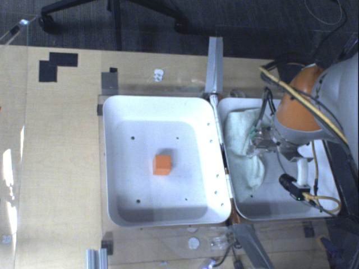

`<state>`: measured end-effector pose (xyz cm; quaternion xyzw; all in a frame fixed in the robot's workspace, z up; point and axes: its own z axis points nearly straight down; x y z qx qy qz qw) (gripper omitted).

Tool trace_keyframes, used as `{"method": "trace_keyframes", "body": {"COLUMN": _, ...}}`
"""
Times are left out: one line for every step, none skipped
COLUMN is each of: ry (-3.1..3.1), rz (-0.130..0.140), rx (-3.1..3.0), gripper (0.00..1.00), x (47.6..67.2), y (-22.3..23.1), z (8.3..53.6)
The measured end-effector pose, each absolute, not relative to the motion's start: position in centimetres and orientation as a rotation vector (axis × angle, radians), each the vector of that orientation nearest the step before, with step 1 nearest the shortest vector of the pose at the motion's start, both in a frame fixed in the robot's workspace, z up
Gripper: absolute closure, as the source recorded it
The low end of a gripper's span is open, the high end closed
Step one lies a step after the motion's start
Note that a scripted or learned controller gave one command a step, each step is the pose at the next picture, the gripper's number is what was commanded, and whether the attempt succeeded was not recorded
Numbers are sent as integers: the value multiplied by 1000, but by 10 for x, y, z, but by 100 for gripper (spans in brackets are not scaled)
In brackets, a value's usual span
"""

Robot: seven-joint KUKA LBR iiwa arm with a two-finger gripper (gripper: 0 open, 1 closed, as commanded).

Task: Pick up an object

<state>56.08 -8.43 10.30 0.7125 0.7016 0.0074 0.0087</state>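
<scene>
Tool [259, 142] sat low in the right bin [269, 209] against a white cloth [242, 133], jaw state indiscernible; 1 orange cube [162, 165] lay mid left bin [123, 128].

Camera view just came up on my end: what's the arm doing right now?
The arm reaches into the right bin, its gripper low over a crumpled white cloth lying there. Whether it has hold of the cloth can't be told from this angle. An orange cube sits untouched near the middle of the left bin.
</scene>
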Motion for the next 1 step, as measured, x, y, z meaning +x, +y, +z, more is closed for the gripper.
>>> {"method": "trace_keyframes", "body": {"ry": 2330, "rz": 4, "rx": 2106, "gripper": 100, "x": 505, "y": -15, "z": 185}}
